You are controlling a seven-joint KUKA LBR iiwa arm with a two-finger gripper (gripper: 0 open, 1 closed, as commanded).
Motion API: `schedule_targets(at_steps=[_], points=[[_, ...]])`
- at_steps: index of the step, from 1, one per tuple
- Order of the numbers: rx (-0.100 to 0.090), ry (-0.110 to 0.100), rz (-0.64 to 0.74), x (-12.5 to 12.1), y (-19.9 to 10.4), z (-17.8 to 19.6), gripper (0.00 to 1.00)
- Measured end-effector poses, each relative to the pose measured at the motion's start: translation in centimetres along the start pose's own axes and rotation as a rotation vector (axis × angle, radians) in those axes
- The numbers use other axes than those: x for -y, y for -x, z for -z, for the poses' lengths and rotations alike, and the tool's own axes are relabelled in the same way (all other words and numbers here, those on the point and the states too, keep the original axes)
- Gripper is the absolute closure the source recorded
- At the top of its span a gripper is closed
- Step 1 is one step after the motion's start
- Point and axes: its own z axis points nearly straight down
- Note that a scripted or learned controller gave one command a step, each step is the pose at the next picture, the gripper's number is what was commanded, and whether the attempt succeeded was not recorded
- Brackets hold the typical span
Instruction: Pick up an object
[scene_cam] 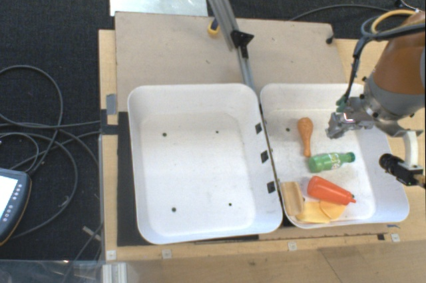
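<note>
- Nearest me, at the front of the right bin, lie a yellow slice and a tan wedge, both flat and awkward to pinch; I'd leave them alone.
- Just behind them sits the orange carrot, touching the yellow slice, so a grab there risks dragging two things.
- Next back is the green bottle, lying on its side with space around it; to my eye it's the best pick, closing across its narrow width.
- Beyond it, the brown drumstick lies apart, a fair second choice.
- The end effector hovers over the bin's far right; whether it is clenched or released I cannot tell, and nothing shows in it.
- The left bin is no help here.
</note>
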Motion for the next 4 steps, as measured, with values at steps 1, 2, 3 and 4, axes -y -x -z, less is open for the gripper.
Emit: schedule_targets(at_steps=[1, 2, 3, 4], points=[[-0.001, -0.003, -0.001, -0.1, 0.0, 1.9, 1.00], [-0.003, -0.004, 0.005, -1.9, -5.9, 2.4, 1.00], [-0.004, -0.004, 0.005, -2.7, -11.7, 3.6, 1.00], [-0.004, -0.004, 0.004, -3.9, -16.8, 4.2, 1.00]])
